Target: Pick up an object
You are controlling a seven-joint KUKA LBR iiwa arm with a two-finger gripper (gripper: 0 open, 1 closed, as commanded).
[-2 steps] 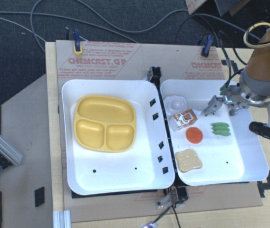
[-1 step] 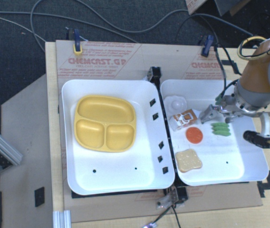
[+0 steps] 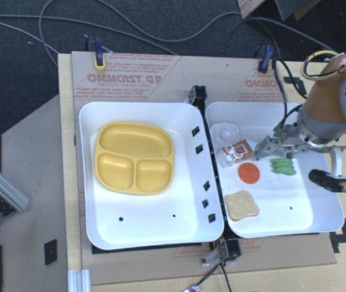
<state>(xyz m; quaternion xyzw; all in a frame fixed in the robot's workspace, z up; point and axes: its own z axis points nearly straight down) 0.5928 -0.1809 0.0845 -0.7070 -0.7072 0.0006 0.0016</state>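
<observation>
Two shallow white bins are seen side by side on a counter (image 3: 130,72) covered with printed cardboard. The left bin (image 3: 100,224) holds a yellow divided plate (image 3: 135,157) with three compartments, lying flat in the upper left part. Small black marks are dotted along this bin's right wall and floor.

The right bin (image 3: 319,215) holds several small things. A clear plastic cup-like item (image 3: 226,132) is seen near the upper left corner, hard to make out. Just below it a small packet with brown and white print (image 3: 234,152) is lying tilted. An orange-red round piece (image 3: 249,173) is placed just below and right of the packet. A tan toast-shaped piece (image 3: 242,205) is lying near the bin's lower left. A green leafy piece (image 3: 284,165) is placed right of the orange-red piece, apart from it.

The grey arm with its orange band (image 3: 328,99) is reached in from the right over the right bin. The gripper (image 3: 278,151) is positioned low, just above the green leafy piece and near the packet. Whether its fingers are spread or pressed together cannot be told; nothing is clearly seen between them.

Blue clamps (image 3: 99,52) are fixed on the counter's far edge. Cables are run across the dark floor (image 3: 27,72) behind.
</observation>
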